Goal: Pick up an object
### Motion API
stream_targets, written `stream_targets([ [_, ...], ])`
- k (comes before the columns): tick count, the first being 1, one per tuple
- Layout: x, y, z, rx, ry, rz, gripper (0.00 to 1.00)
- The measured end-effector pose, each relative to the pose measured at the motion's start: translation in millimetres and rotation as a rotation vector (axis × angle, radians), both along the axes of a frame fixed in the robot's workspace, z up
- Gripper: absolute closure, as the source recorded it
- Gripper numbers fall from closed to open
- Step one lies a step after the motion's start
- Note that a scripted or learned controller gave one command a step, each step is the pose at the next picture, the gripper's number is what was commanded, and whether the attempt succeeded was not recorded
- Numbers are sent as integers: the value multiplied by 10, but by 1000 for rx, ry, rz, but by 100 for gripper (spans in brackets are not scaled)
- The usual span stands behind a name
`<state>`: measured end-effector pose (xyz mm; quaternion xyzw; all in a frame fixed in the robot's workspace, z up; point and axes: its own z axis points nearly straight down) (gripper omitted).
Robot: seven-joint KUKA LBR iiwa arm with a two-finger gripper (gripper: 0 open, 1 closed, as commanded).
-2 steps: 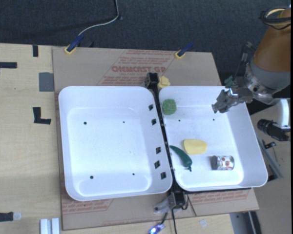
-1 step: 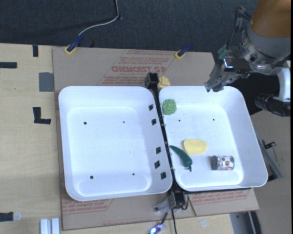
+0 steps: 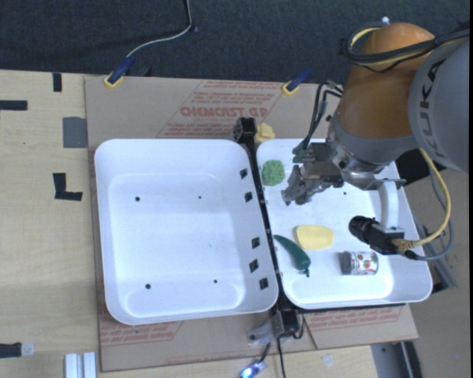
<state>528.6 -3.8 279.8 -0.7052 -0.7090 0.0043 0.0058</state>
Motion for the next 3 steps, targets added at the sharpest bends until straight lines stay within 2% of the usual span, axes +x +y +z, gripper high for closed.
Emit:
stream_targets([
  [1, 12, 305, 1216, -1, -24, 1, 100],
  [2, -327, 36, 802, -3, -9, -8, 100],
  [3, -453, 741, 997, -1, -15, 2, 100],
])
